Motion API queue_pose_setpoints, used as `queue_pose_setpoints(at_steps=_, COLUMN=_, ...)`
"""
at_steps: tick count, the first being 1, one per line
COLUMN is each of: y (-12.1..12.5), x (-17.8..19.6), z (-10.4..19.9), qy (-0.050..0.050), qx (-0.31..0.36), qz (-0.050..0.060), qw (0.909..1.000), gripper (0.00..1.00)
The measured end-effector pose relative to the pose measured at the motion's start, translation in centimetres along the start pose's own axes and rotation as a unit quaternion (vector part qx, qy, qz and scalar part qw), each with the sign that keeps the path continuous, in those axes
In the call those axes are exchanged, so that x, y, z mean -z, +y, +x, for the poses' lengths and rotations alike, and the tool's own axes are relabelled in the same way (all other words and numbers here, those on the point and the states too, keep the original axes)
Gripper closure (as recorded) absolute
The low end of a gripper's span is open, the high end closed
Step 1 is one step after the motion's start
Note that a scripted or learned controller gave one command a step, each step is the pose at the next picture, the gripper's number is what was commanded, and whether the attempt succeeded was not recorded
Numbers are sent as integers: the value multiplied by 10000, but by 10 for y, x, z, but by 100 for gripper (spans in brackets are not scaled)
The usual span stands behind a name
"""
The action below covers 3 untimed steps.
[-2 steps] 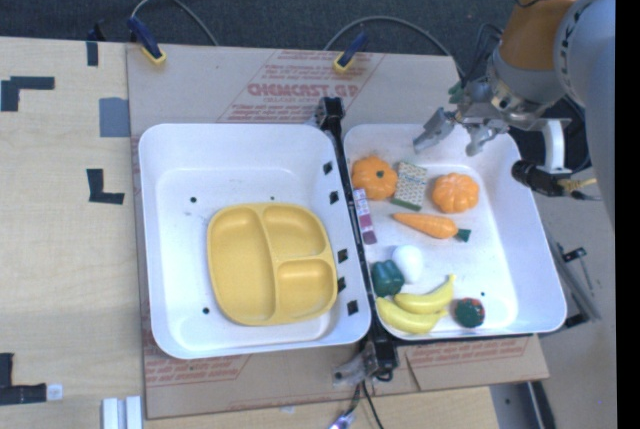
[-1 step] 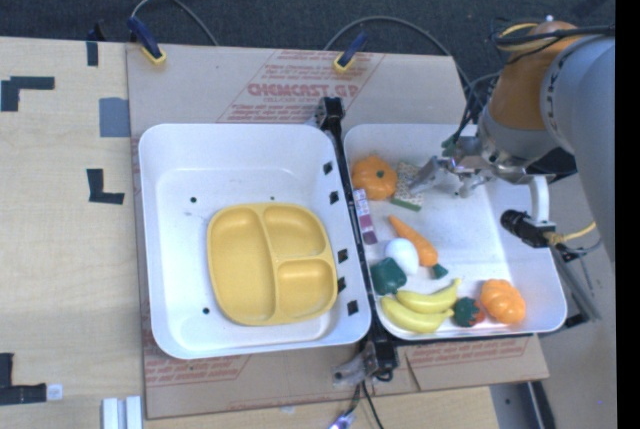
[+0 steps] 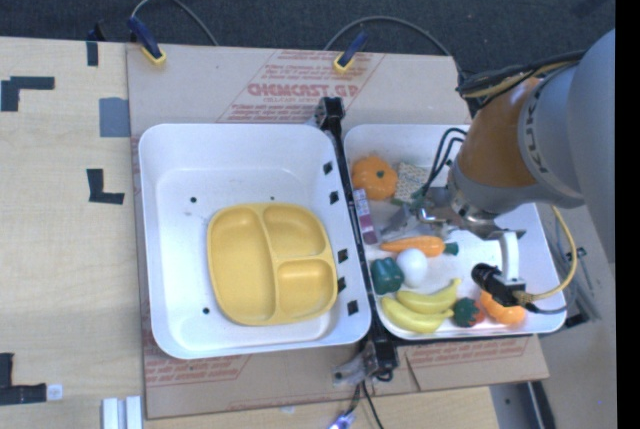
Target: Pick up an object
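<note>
1 fixed camera looks down at a slant on both white bins (image 3: pixel 160 217) from above.

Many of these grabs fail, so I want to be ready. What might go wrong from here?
The claw sits low in the right bin, where toys crowd together. Closing near the carrot may also catch the egg or pumpkin, or push them aside. The arm hides the claw, so a miss would be hard to spot.

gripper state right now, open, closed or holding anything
Gripper: low in the right bin, over the toy food next to the carrot; whether it is open, closed or holding something cannot be told from this view.
</note>
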<state>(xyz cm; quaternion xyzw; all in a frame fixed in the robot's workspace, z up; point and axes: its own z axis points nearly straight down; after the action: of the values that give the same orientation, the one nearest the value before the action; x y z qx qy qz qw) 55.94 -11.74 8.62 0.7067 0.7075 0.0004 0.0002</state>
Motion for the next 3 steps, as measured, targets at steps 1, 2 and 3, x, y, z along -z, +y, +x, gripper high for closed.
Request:
queue_pose_setpoints(at_steps=1, y=52, x=0, z=16, qy=-33, qx=-6, qz=-20, qw=10000, gripper=0)
queue_pose_setpoints(at_steps=2, y=102, x=-4, z=12, qy=18, qx=31, qz=219, qw=9998, gripper=0)
queue_pose_setpoints(at_steps=3, y=103, x=7, z=11, qy=-11, qx=21, qz=162, qw=9999, gripper=100)
